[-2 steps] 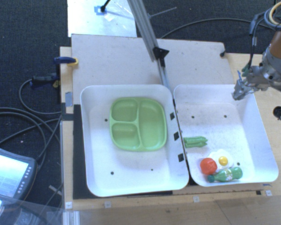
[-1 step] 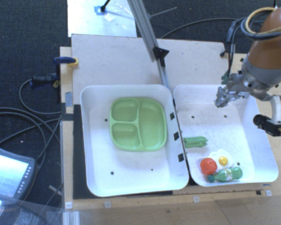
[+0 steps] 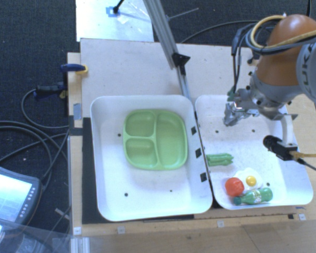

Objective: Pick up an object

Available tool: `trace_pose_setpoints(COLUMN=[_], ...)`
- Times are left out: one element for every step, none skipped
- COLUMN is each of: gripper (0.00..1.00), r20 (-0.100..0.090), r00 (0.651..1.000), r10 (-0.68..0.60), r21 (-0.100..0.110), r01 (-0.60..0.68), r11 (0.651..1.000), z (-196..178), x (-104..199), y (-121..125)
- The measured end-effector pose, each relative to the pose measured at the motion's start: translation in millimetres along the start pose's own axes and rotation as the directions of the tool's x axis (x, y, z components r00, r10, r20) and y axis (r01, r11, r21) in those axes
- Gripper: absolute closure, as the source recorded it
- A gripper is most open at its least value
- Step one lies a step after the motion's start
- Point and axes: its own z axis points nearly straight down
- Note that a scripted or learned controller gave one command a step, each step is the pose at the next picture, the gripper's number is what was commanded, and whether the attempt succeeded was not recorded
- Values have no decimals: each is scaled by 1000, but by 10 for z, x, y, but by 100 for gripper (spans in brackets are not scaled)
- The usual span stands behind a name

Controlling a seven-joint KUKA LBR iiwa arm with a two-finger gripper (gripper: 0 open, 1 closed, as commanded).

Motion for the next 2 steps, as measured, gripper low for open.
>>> trace_pose_setpoints(gripper=[100,100], r20=[-1,-1], r00=[1000,1000], r10=[-1,-2], r21=[0,-2], r01=[1,2], r11=[1000,1000], z=[119,40], x=[549,1131], y=[-117,-197])
